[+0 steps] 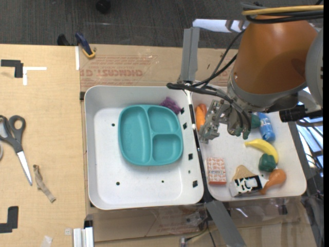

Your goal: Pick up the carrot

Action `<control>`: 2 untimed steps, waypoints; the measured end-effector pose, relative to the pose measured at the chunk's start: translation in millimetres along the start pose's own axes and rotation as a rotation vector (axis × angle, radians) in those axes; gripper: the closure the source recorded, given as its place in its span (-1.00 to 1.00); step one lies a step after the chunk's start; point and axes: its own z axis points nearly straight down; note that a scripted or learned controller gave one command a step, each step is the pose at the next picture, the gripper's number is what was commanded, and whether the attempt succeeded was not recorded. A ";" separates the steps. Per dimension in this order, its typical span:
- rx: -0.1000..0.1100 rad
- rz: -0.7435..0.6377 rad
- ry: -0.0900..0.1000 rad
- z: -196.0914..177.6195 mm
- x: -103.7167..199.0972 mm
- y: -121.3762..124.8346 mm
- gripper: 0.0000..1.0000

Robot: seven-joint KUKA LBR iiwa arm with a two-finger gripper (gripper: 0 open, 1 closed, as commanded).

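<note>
Jaws of the gripper (216,122) look parted and hold nothing, just beside the carrot (200,116). It is likely a light, stiff, smooth toy; grasp across its orange middle.

Carrot (200,116) tight against bin wall (193,133), tool (220,123) just beside; banana (262,148) well apart.

Orange carrot (200,115), teal plate (151,135), yellow banana (262,148).
</note>
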 end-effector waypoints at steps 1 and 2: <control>-0.002 -0.464 -0.002 5.3 -74.3 -25.2 1.00; -0.002 -0.438 0.001 58.0 -7.1 -81.0 1.00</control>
